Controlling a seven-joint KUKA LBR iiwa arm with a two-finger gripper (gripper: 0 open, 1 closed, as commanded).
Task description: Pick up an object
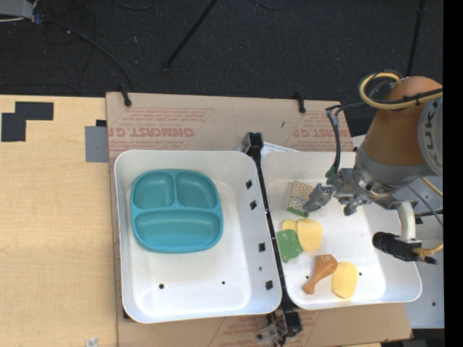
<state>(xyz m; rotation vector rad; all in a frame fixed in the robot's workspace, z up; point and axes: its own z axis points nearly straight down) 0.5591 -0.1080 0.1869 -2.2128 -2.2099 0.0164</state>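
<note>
- Objects, right bin (394, 284), lower centre-right of frame: yellow pieces (309, 234) (345, 280), green piece (289, 245), orange drumstick (320, 272), speckled piece (300, 191).
- Gripper (334, 197), right of frame, over the bin's upper part; fingers' state cannot be told.
- Left bin (239, 295): teal divided plate (176, 210).

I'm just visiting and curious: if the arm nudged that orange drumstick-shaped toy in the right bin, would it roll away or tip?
The orange drumstick-shaped toy lies flat on the right white bin, so tipping seems unlikely. With one end thicker, it would probably swing round rather than roll straight. It looks like moulded plastic, likely stiff, light and rather slippery.
</note>
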